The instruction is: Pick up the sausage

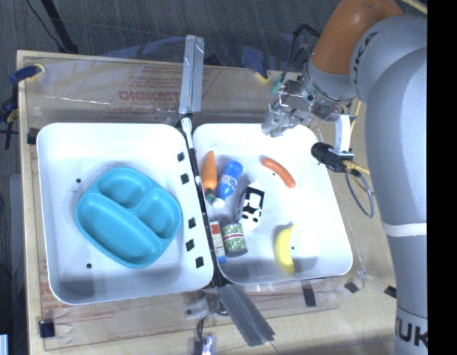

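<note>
Where the right bin [333, 231] curves, sausage [278, 171] lying free, orange-red (slightly bent), jaws' state unclear.

Setting: robotics lab bench, not a home or kitchen; large industrial arm [395, 146], grey with orange band, reaches in from the right; two shallow white bins [51, 220] sit side by side on a wooden board [103, 87] under clear plastic sheeting; toy items in the right bin, blue divided tray [129, 217] in the left; loose cables [361, 187] and dark carpet [103, 13] around the bench.
</note>
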`<state>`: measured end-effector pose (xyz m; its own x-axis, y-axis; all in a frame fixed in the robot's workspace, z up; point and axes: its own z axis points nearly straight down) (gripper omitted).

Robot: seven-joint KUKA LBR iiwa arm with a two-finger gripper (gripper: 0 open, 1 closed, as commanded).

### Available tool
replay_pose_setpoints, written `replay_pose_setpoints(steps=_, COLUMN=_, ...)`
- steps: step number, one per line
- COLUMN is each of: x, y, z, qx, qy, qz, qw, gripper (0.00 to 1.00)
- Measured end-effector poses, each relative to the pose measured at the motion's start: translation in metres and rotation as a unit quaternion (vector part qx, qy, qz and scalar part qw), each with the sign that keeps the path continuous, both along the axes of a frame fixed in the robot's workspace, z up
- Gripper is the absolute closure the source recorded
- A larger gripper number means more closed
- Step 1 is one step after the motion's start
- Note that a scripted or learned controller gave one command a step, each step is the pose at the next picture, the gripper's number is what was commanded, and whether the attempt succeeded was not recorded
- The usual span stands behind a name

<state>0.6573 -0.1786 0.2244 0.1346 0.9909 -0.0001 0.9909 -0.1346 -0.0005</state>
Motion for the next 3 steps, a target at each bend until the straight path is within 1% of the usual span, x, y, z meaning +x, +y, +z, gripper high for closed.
replay_pose_setpoints(steps=1, x=0.0, y=0.025, z=0.018, qx=-0.0004, qy=0.0, qz=-0.031, qw=0.9995, gripper=1.0)
replay_pose_setpoints(steps=2, x=-0.001, y=0.043, z=-0.001, qx=0.0004, qy=0.002, qz=-0.084, qw=0.9964, gripper=1.0)
replay_pose_setpoints(steps=3, x=-0.07, y=-0.004, z=-0.022, qx=-0.0003, qy=0.001, qz=-0.121, qw=0.9926, gripper=1.0)
